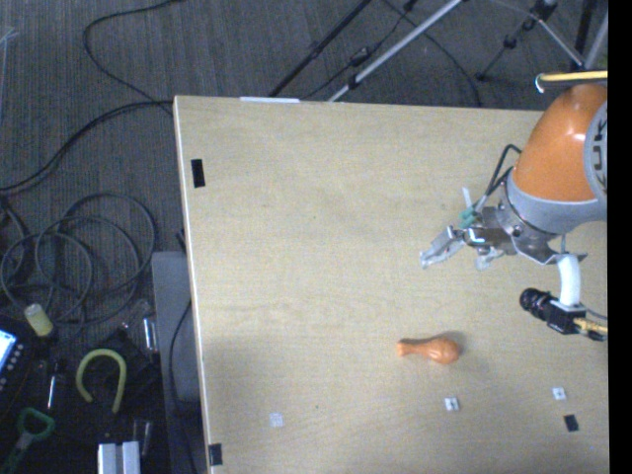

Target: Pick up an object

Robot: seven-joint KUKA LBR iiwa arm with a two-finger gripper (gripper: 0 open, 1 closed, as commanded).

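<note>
Orange pear-shaped object point(431, 349) lies on its side on bare tan bench top point(316, 225), low in view, narrow end pointing left. Gripper point(441, 249) hovers above and well apart from it, aimed left, likely mid-approach. Fingers spread, nothing between them. Pick not yet begun; descent toward object looks needed.

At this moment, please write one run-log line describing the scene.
stage: approach | gripper: above bench, holding nothing | target: orange pear-shaped object lying on bench, nearer the camera than gripper, apart from it | pick: not yet done
</note>
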